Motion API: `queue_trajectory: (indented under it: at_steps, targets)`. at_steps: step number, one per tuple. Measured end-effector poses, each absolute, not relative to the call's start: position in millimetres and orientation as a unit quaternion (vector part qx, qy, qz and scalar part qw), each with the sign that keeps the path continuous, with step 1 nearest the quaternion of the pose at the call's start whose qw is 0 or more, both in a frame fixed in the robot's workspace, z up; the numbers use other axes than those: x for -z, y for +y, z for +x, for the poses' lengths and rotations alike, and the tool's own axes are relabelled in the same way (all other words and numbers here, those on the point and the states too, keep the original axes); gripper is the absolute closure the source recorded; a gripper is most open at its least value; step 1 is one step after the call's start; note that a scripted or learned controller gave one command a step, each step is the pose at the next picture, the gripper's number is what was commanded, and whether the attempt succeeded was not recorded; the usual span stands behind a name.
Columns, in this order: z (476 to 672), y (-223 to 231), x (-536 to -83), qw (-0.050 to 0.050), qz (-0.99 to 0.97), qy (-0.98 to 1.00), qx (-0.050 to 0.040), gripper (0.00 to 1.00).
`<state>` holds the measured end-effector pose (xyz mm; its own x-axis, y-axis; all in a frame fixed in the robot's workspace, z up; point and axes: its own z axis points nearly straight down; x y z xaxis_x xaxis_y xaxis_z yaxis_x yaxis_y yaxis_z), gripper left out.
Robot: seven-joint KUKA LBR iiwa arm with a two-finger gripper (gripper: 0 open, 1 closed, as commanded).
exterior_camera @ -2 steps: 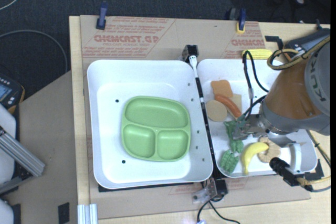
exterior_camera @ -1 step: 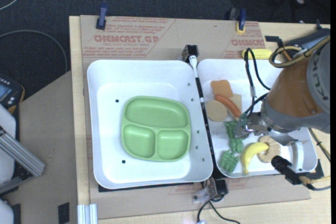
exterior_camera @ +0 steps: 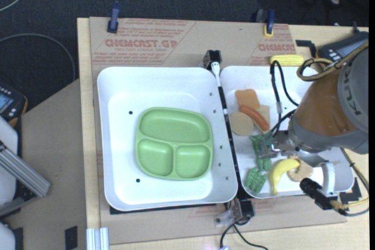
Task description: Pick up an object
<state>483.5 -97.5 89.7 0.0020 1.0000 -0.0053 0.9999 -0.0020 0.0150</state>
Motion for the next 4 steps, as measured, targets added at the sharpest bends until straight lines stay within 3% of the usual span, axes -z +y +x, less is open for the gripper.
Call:
queue_trajectory:
  at_steps: [4]
  targets:
    - [484.2,-97,-111,0.012,0.709,0.705,-0.0033,1.00]
